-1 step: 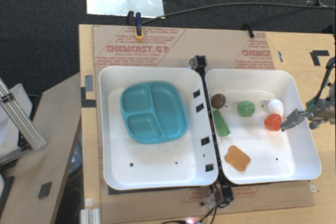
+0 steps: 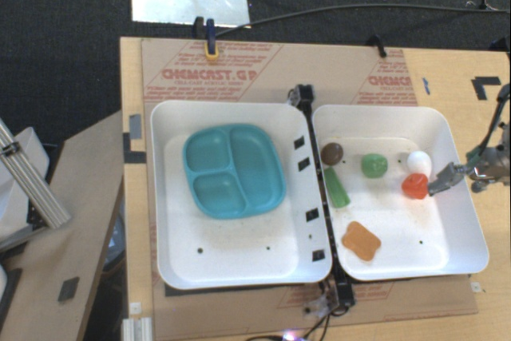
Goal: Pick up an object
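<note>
The right bin (image 2: pixel 459 239) holds several small objects. A brown ball (image 2: pixel 331 152) lies near the divider, with a green stick-shaped piece (image 2: pixel 336 188) just below it. A green round object (image 2: pixel 374 165) sits mid-bin and a white ball (image 2: pixel 418 162) lies to its right. Just under the white ball is a red object (image 2: pixel 414 186), and an orange flat piece (image 2: pixel 361 240) lies toward the front. My gripper (image 2: pixel 444 180) reaches in from the right edge, its tip just right of the red object and close to touching it. Nothing is seen held.
The left bin (image 2: pixel 172 251) holds a teal divided plate (image 2: pixel 234 170). A black clip strip (image 2: pixel 311 172) runs between the two bins. A cable crosses the bench behind the bins. The right bin's wall (image 2: pixel 471 204) lies under the arm.
</note>
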You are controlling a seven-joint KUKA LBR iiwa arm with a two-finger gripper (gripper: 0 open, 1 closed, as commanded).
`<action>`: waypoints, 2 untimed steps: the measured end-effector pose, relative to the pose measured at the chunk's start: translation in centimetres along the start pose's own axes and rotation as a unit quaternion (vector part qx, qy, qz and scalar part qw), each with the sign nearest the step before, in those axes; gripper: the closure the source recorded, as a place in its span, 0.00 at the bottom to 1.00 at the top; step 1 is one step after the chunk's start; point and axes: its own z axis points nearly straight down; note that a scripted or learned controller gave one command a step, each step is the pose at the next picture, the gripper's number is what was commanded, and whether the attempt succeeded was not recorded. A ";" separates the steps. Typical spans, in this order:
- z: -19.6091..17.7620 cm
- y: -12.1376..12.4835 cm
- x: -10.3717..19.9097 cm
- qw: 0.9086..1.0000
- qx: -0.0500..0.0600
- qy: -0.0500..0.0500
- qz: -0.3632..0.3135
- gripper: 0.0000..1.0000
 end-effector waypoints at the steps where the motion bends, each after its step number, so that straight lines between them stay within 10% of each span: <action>1: 6.0 0.6 -0.3 1.000 0.001 0.000 0.001 0.00; 2: 12.1 0.2 0.0 1.000 0.002 0.001 0.001 0.00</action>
